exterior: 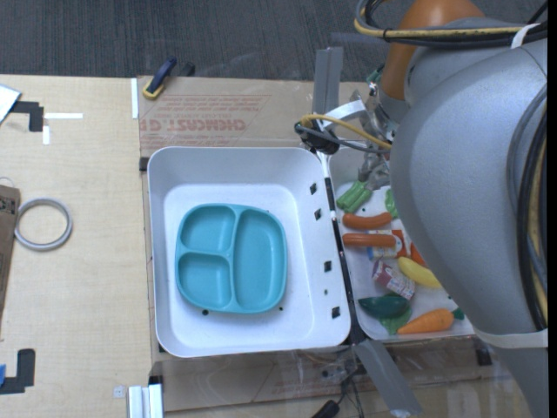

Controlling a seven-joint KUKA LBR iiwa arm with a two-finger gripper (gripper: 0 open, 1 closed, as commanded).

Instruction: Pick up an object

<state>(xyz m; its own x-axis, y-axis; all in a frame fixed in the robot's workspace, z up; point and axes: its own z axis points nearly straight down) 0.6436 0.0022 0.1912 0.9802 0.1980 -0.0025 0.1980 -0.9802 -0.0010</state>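
Grey arm (470,172) is looming over the right bin (370,320), hiding its gripper; finger state: cannot tell. Toy food is lying there: sausages (367,220), carrot (426,322). Better to be descending onto one isolated piece, clear of neighbours.

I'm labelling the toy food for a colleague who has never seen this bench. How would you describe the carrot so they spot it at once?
Start at the right-hand white bin, the one the grey arm hangs over, and look to its near corner. The carrot lies there beside a dark green vegetable. It is the only orange, tapered piece; the two sausages further up are redder and blunt-ended.
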